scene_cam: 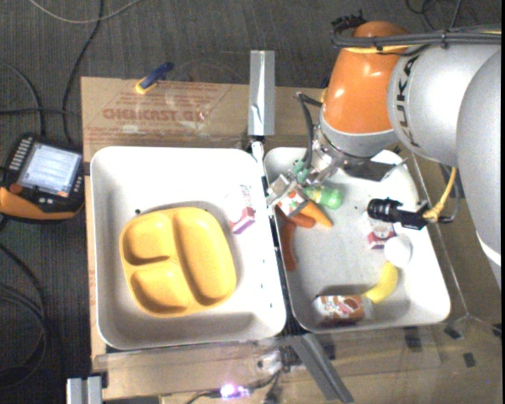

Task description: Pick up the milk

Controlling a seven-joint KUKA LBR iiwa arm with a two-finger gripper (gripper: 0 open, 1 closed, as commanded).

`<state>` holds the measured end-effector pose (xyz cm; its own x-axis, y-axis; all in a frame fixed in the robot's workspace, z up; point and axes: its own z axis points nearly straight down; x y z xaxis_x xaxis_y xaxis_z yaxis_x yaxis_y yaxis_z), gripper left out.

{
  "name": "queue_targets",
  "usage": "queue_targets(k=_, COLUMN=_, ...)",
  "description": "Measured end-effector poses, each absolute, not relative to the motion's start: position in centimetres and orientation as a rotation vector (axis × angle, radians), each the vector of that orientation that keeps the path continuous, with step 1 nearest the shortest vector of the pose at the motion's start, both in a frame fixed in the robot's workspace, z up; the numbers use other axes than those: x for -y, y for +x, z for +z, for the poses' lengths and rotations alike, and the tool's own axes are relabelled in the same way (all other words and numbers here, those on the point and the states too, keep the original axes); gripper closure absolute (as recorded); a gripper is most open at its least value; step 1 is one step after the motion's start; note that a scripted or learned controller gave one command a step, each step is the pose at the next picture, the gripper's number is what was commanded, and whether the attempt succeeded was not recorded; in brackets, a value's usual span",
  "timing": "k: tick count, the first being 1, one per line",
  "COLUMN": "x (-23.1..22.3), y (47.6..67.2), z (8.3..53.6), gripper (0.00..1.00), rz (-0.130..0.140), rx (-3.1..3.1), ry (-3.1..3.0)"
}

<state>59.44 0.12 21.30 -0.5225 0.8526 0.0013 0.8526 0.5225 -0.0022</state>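
One banana [385, 283], one carrot [310, 217], two bins [101, 310].

1 fixed overhead camera, slanting down on 2 bins [101, 225].

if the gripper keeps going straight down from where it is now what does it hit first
Most likely the small milk carton at the right bin's left edge, right beneath the gripper, with the carrot just beyond. Depth is hard to judge from above.
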Motion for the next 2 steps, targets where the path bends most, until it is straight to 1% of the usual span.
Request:
queue_targets(k=1, x=-5.3, y=60.9, z=18.2, gripper=1.0, rz=0.003, rx=2.621, ry=-1.728)
queue_targets(k=2, x=-5.8, y=62.5, z=23.2, gripper=1.0, rz=0.003, rx=2.689, ry=-1.625)
